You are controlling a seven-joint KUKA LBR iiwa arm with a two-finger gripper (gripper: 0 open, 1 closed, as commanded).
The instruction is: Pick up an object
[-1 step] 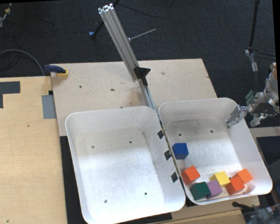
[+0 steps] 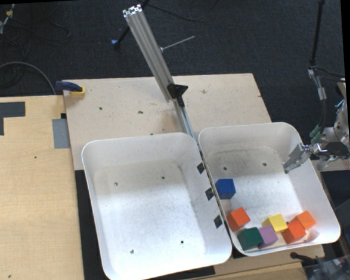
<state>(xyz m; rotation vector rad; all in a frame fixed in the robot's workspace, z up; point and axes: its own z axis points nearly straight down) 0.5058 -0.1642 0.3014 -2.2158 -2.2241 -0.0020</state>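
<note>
So nearest the camera, along the front wall of the right-hand shallow white plastic bin [image 2: 323, 201], there's a little huddle of small blocks: a dark green cube [image 2: 249, 238], a purple cube [image 2: 267, 235] touching it, a yellow cube [image 2: 277, 222] just behind those, then two orange-red cubes [image 2: 294, 230] [image 2: 306, 219] pushed into the corner. A bit further in sits another orange cube [image 2: 238, 217], and behind that a blue cube [image 2: 225, 188] on its own, close to the divider between the bins. The left-hand white bin [image 2: 99, 171] has only specks on its floor. My claw [image 2: 296, 156] is at the far right rim of the right bin, up above the blocks and not touching any of them. It's small and dim out there, so honestly I cannot tell if it's spread or pressed together, and I see nothing pinched in it. My read: I'm at the very start, the approach step, nothing grabbed yet. Next move calls for picking a target, and I'd say the blue cube is the easy one since it has free space all round; the front cluster is packed tight and looks like a recipe for a slip. Beyond the bins is the pale wooden tabletop [image 2: 220, 100] with a slanted aluminium bar [image 2: 154, 54] over it.
</note>
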